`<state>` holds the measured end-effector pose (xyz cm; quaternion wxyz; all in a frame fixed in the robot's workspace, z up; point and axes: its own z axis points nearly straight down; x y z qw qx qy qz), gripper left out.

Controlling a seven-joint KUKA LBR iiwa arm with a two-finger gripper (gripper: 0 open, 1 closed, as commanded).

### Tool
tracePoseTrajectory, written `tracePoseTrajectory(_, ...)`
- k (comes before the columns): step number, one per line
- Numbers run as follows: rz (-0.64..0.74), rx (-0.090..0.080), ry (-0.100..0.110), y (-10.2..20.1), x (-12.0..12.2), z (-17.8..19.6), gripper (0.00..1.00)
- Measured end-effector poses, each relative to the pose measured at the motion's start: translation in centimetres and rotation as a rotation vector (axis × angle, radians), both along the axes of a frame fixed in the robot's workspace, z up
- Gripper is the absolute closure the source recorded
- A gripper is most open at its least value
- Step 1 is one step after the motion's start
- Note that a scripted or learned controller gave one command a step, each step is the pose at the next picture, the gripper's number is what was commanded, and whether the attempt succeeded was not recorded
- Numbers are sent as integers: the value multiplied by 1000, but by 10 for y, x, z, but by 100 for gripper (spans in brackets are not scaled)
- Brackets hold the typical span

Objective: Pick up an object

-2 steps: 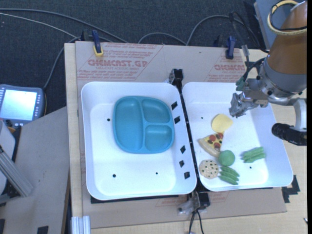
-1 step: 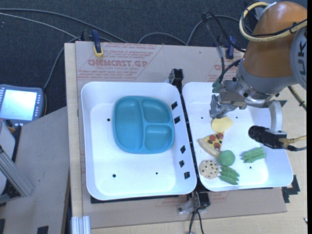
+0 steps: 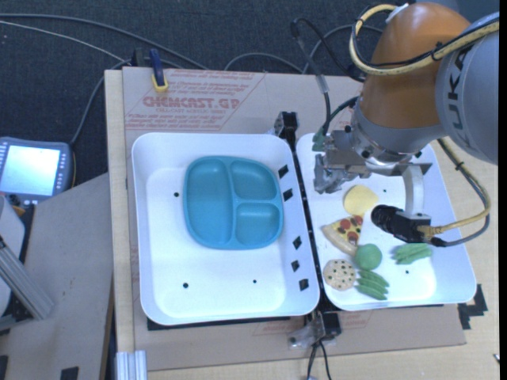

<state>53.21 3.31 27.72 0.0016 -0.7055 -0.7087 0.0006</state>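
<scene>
My claw (image 3: 328,182) hangs low over the upper left part of the right bin (image 3: 434,280), close to the divider between the two bins. From this angle I cannot tell whether it is spread or closed, and I see nothing pinched in it.

Just beside it, toward the bin's middle, lies a yellow disc (image 3: 360,199), the nearest thing to pick. Below that is a pizza slice (image 3: 344,232), then a green ball (image 3: 367,256), a cookie (image 3: 339,274) and pea pods (image 3: 372,285) bunched along the near edge, with green beans (image 3: 412,252) a little to the right. The left bin (image 3: 158,236) holds a blue plate (image 3: 234,203).

To do this step well, I would go for the yellow disc (it sits apart from the crowded pile). I would centre the claw over it, come straight down, and keep clear of the divider wall and the pizza slice, since a slanted approach would likely nudge the disc away.
</scene>
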Motion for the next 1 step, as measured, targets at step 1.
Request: tracePoseTrajectory(1,1,0,-2,50,4,-5,100)
